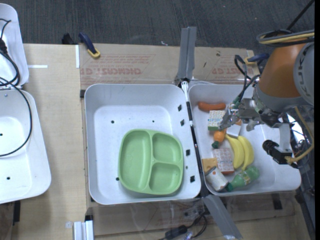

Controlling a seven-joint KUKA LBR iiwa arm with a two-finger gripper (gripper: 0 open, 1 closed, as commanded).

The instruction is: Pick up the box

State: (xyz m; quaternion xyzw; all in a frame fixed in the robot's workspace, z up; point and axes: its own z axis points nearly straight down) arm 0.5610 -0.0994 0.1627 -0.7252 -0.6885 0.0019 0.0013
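Tool (233, 118) just right of box (216, 119)

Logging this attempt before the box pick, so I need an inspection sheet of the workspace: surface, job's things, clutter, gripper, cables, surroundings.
Surface: wooden bench bearing two white bins side by side, left bin and right bin.
Job's things: patterned box in the right bin, beside the gripper.
Clutter: green divided plate in the left bin; sausage, carrot, bananas, second small box and green bottle in the right bin.
Gripper: gripper low over the right bin; grasp cannot be judged.
Cables: black cables at left.
Surroundings: dark carpet beyond the bench.
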